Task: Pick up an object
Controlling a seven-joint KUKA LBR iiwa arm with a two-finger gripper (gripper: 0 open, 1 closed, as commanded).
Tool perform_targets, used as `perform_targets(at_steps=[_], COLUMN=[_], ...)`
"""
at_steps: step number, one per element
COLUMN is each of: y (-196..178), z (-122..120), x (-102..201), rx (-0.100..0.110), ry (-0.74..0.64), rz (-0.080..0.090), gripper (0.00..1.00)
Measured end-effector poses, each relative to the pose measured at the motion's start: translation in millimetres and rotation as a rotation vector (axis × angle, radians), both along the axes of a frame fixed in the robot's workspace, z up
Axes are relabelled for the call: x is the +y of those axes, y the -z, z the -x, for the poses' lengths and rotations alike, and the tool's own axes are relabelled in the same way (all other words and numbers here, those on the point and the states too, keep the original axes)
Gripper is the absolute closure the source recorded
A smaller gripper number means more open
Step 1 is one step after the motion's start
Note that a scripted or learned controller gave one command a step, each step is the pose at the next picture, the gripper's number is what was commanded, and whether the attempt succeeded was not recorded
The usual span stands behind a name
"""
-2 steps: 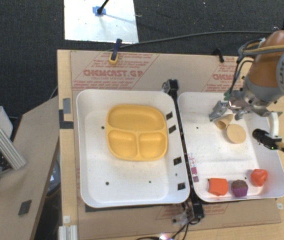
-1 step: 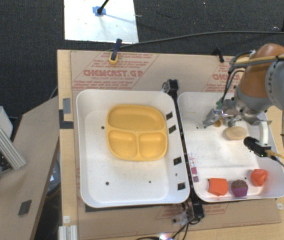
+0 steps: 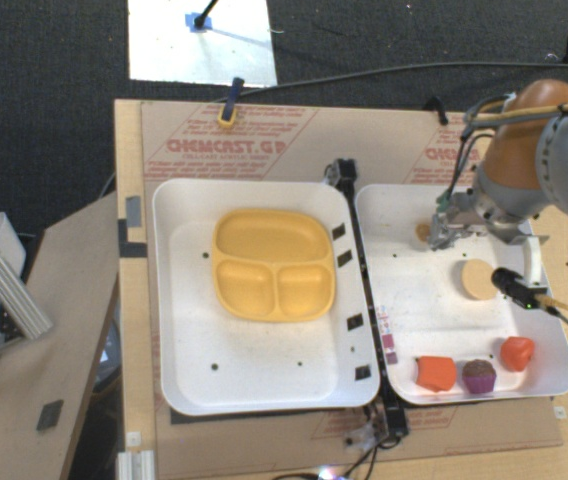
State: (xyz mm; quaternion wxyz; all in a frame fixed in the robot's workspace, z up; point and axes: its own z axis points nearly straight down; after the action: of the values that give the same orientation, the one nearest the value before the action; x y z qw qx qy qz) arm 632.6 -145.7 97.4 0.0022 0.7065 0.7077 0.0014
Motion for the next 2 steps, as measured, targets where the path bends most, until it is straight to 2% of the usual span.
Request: perform_targets(at_steps=[1, 2], y=[-49.4, -114.7], z=[-8.4, -9.2], x=[-6.6, -6.2], rx=[-0.002, -0.003], ry=[-0.002, -0.003], rz=[0.001, 0.0], gripper=[1.0, 1.0])
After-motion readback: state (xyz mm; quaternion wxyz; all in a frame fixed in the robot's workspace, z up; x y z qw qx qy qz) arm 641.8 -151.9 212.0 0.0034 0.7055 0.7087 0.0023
